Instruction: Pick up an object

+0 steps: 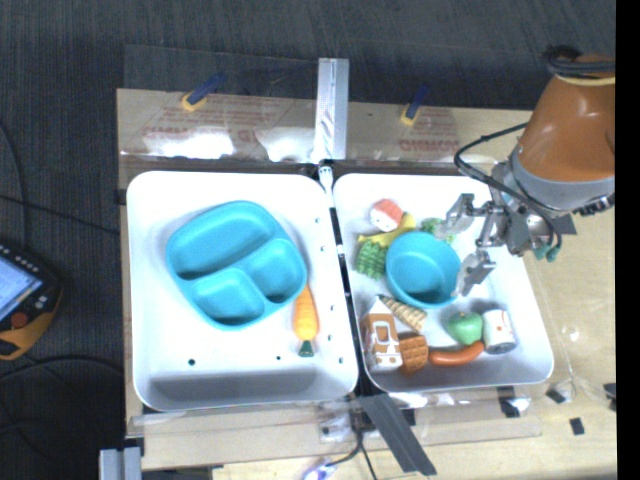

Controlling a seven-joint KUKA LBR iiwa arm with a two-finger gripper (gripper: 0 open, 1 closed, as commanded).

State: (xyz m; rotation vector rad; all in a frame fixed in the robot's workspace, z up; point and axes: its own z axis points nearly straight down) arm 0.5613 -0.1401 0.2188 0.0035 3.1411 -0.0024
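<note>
We see the jaws [472,238] spread and holding nothing beside the blue bowl [422,267] in the right bin [535,338], so the pick is still ahead.

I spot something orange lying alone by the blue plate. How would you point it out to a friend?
Start at the left bin, which holds a blue divided tray. Look just off the tray's lower right corner, near the wall between the bins: there lies a carrot. It is orange with a green tip, the only small item in that bin.

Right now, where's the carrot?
The carrot lies in the left bin, close to its right wall, just right of the blue divided plate.
</note>
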